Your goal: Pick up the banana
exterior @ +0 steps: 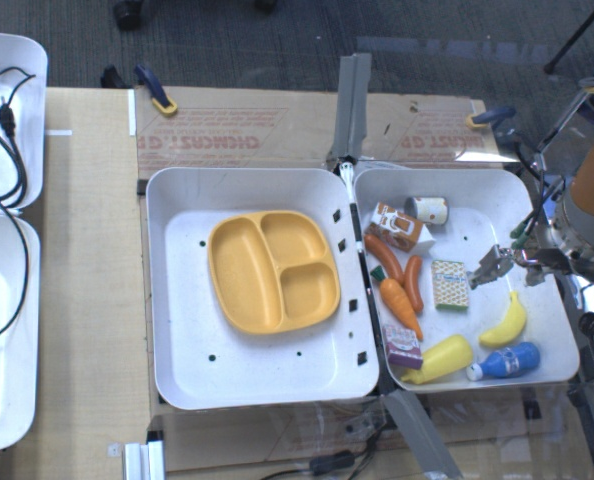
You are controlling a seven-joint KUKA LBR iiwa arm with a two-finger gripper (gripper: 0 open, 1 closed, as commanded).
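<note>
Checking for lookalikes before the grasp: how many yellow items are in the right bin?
2: the banana near the right wall, below the tool, and a yellow bottle at the front, beside the blue bottle.

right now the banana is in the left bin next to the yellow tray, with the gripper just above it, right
Not quite. In the camera view the banana lies in the right bin, not the left bin, where the yellow tray lies. The gripper is just above the banana.
</note>
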